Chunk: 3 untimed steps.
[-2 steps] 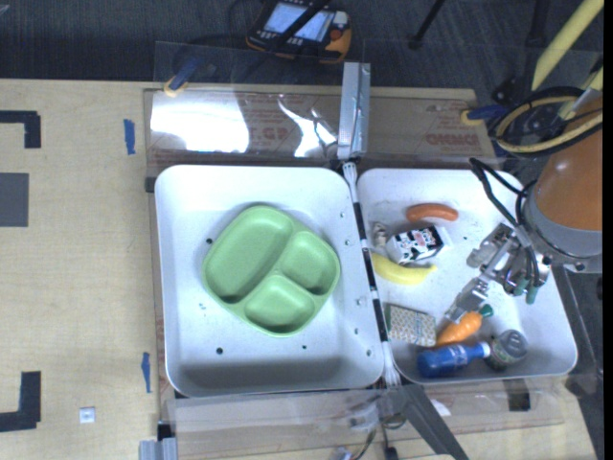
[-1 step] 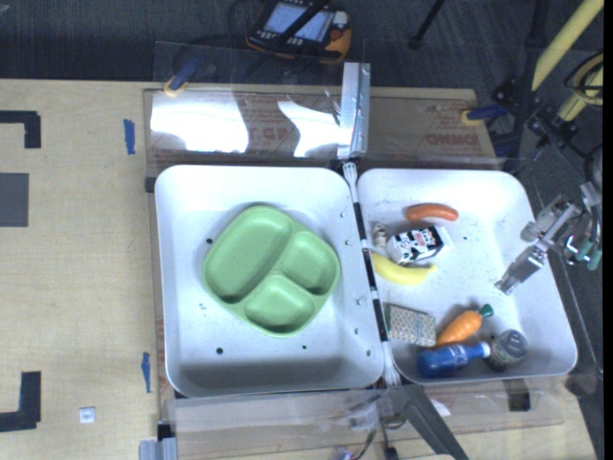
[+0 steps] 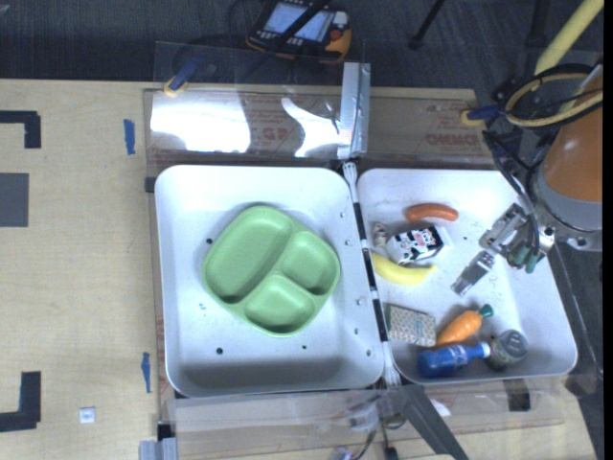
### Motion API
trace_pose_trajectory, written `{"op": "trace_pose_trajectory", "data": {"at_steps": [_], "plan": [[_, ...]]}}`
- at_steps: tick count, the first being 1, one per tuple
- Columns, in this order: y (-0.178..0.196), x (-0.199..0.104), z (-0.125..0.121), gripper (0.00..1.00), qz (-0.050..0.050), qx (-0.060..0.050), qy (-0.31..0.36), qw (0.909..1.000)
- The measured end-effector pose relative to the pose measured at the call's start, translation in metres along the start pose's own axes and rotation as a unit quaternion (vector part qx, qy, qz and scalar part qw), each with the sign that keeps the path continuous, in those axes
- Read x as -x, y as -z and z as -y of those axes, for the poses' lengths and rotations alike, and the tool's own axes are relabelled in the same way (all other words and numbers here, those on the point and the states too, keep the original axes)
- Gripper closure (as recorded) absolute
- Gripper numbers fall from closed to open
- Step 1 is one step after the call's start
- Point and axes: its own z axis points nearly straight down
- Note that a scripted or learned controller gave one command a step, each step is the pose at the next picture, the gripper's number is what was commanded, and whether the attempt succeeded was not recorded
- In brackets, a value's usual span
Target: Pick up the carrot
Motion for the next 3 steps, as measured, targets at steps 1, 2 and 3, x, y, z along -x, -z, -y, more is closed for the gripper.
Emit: {"op": "trace_pose_trajectory", "data": {"at_steps": [1, 2, 3], "plan": [[-0.105, -0.008, 0.041, 0.00, -0.001, -0.001, -0.088, 0.9961], [-0.012, 0.010, -0.010, 0.00, 0.000, 0.000, -0.222, 0.9751], [0.047, 0.050, -0.033, 0.00, 0.001, 0.000, -0.243, 0.9701]]}}
